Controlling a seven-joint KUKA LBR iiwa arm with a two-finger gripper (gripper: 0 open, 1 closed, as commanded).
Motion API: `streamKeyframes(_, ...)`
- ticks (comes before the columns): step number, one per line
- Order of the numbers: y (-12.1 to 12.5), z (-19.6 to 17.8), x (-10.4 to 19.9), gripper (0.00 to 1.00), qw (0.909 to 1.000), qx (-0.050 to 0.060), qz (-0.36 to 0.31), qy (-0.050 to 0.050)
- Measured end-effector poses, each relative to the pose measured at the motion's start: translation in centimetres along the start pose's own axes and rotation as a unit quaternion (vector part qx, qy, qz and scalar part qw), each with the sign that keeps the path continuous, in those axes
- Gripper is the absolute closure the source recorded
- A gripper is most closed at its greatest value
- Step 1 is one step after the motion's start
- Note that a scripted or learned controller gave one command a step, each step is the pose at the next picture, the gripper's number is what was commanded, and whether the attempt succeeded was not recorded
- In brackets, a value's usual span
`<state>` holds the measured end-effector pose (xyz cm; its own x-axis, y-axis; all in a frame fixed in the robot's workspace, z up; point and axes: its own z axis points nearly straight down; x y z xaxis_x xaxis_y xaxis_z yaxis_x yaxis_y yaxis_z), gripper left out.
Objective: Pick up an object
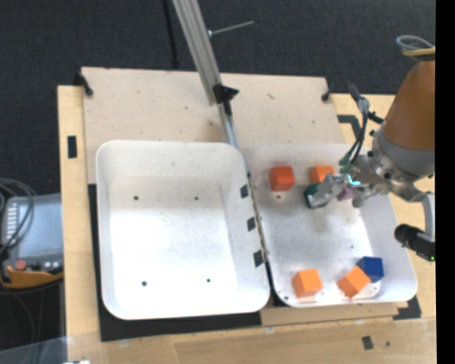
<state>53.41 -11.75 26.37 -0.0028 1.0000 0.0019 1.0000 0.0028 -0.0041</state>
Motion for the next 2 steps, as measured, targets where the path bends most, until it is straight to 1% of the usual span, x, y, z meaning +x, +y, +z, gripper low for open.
streamKeyframes(1, 0.1, -0.2, 0.0, 0.00, 1.0000, -0.003, 0.001, -0.001)
streamKeyframes(2, -0.6, 4.6, -0.9, 0.00, 1.0000, 0.000, 0.003, -0.002)
